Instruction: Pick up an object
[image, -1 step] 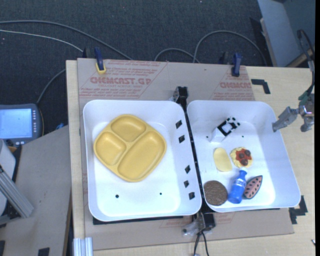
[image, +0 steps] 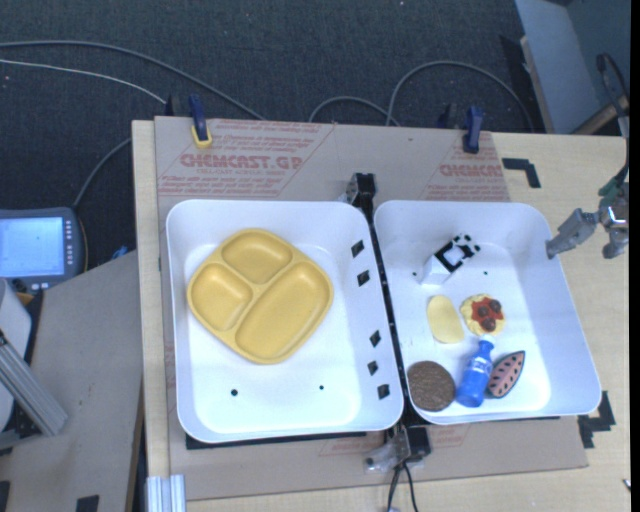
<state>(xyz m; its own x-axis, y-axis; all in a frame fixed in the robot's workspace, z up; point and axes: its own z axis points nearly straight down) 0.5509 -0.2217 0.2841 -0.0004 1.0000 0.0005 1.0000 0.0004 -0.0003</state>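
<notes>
The claw (image: 590, 232) sits at the right edge of the frame, just outside the upper right rim of the right bin (image: 560, 300). Its grey fingers look spread apart with nothing between them, so it is probably parked clear of the bin, leaving the small things in plain sight before a pick.

Those things lie loose in the right bin, the likely picking side. A white block with black marks (image: 452, 256) is uppermost. Below it a pale yellow oval (image: 444, 319) lies just beside a small round pastry with red topping (image: 483, 313). Along the lower edge a brown disc (image: 431, 385), a blue bottle (image: 476, 374) and a striped pinkish piece (image: 507, 373) crowd together, the bottle touching or nearly touching both neighbours.

The left bin (image: 200, 400) holds a yellow divided plate (image: 260, 295).

Both bins rest on a brown board (image: 250, 150) clamped at its top edge, on a pale tabletop (image: 610, 360). Cables (image: 90, 50) loop over dark carpet at the top; a small screen (image: 35, 245) stands at far left.
</notes>
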